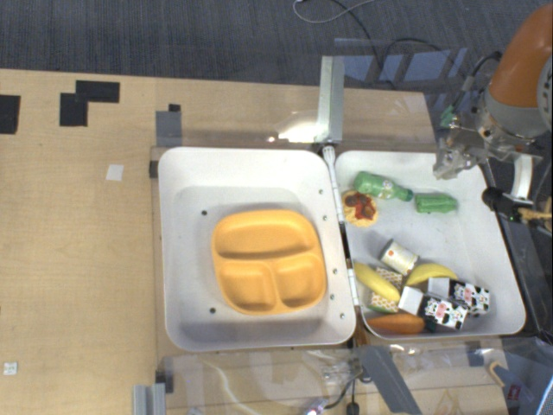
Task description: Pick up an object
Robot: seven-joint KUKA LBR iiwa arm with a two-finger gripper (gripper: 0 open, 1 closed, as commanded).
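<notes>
Camera view shows the gripper (451, 164) hanging over the right bin's (510, 266) far corner; whether its fingers are open or shut cannot be told, and nothing is seen between them. Just below lie a green cylinder (435, 203) and green bottle (382, 187). Bananas (406, 279) and small boxes (449, 305) sit well nearer the camera. An orange tray (263, 260) fills the left bin (181, 232).
</notes>
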